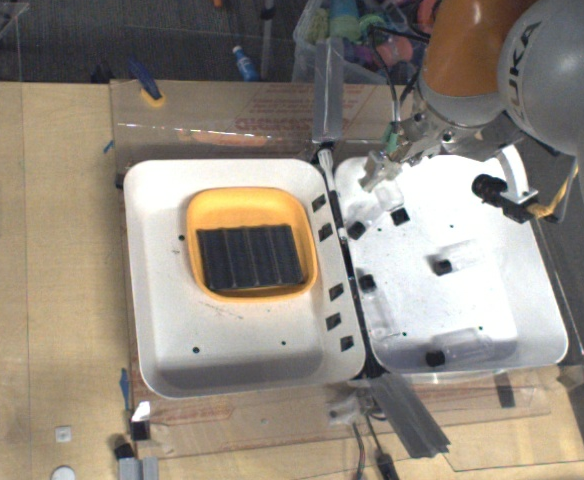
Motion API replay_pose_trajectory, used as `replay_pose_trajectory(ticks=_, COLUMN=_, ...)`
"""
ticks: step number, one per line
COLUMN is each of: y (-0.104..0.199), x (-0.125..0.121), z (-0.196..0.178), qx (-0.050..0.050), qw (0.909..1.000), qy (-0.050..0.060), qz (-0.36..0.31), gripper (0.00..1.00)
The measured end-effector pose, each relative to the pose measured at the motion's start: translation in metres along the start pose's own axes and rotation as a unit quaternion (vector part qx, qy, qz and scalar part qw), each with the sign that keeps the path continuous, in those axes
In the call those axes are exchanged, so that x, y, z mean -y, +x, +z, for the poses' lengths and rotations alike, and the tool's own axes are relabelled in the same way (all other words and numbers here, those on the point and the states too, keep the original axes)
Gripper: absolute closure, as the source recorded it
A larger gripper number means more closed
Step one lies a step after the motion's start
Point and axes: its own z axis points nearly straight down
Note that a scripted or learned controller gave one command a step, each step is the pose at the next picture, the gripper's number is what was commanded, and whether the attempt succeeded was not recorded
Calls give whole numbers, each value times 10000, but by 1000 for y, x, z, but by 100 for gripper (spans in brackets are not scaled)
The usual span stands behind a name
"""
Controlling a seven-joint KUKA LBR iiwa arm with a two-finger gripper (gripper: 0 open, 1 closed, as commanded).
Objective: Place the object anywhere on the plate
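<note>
Lying on the orange plate (200,208) in the left bin (152,268), the dark ridged object (249,258) sits well apart from the gripper (380,173), whose grip state I cannot tell.

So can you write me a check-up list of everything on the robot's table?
Surface: two white bins side by side, left bin and right bin, on a wooden bench.
Job's things: orange plate in the left bin, with a dark ribbed block lying on it.
Clutter: small dark pieces scattered in the right bin.
Grippers: gripper over the right bin's far left corner; too blurred to tell more.
Cables: wires near the wrist.
Surroundings: clear box of colourful toys behind the bench.
</note>
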Motion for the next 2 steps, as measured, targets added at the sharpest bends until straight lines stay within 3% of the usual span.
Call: replay_pose_trajectory(ticks=2, y=-7, x=3, z=-39, qx=-1, qw=9996, qy=-2, qz=-276, gripper=100)
